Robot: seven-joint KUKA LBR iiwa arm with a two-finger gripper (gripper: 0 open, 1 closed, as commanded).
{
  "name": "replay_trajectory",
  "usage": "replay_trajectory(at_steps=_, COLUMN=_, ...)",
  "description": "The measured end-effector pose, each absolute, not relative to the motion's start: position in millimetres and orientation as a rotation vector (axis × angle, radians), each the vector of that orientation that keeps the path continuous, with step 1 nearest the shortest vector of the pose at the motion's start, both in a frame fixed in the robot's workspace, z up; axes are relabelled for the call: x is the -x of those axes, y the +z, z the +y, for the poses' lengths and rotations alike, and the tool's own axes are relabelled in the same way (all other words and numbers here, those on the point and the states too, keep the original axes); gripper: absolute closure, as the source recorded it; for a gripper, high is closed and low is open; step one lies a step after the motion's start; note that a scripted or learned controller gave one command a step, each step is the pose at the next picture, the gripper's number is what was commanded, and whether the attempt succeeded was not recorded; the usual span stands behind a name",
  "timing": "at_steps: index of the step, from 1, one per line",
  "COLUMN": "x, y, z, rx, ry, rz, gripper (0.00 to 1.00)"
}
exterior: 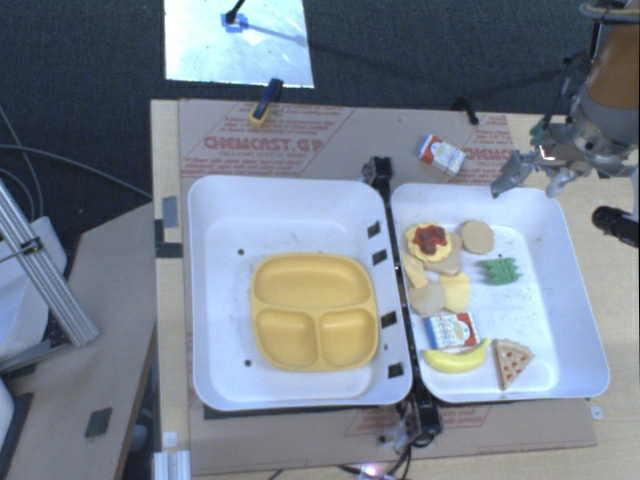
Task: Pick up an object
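**Arm waits above the far corner of the toy-food bin**

The gripper [532,173] hangs over the far right corner of the right bin [575,268], its two fingers spread apart with nothing between them. Below and left of it, the bin holds a cluster of toy food: a pizza round [430,240] with red topping, a tan cookie [477,236] touching it, a green sprig [499,269], a yellow cheese piece [456,291], a small carton [451,330], a banana [457,359] and a pizza slice [511,361] near the front edge. The left bin [220,268] carries a yellow divided tray [315,311]. A small red and white box [441,154] lies on the bench behind the bins, well apart from the gripper.
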State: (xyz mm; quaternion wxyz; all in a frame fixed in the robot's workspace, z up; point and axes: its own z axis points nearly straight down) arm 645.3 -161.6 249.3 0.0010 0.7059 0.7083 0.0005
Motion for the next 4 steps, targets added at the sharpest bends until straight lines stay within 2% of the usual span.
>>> replay_trajectory(at_steps=1, x=-619.2, y=133.1, z=-189.8, rx=-2.228, ry=-0.008, rz=2.224, gripper=0.0)
replay_trajectory(at_steps=2, x=-596.7, y=81.3, z=-180.2, rx=-2.223, ry=-0.003, rz=2.225, gripper=0.0)
replay_trajectory(at_steps=3, x=-660.0, y=86.2, z=-121.6, rx=-2.205, ry=0.009, rz=2.229, gripper=0.0)
replay_trajectory(at_steps=4, x=-658.2, y=97.0, z=-125.5, rx=-2.211, ry=0.008, rz=2.224, gripper=1.0)
